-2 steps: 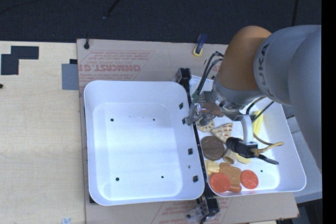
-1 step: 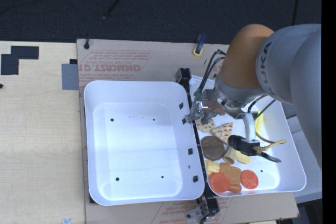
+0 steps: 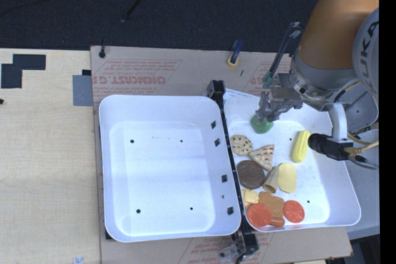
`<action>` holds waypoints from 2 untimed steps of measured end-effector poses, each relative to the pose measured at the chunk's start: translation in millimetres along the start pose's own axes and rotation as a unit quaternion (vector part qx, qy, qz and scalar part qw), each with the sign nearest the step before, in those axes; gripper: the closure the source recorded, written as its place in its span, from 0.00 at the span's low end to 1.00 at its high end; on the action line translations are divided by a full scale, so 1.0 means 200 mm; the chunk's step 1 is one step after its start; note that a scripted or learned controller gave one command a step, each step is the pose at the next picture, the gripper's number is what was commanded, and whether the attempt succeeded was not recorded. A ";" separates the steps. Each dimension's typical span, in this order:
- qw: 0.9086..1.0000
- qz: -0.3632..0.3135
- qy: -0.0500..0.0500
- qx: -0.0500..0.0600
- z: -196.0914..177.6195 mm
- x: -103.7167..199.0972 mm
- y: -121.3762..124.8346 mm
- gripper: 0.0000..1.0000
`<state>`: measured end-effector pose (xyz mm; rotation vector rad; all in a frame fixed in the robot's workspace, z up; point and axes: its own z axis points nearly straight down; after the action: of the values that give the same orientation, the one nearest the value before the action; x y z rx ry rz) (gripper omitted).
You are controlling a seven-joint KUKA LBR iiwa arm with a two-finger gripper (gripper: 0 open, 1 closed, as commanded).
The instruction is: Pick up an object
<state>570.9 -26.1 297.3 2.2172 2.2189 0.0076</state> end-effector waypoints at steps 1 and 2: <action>1.000 0.000 0.000 0.004 -0.12 0.16 0.10 1.00; 1.000 -0.001 0.001 -0.004 -0.99 0.22 0.10 1.00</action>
<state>589.2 18.4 495.6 2.2119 2.2169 0.0182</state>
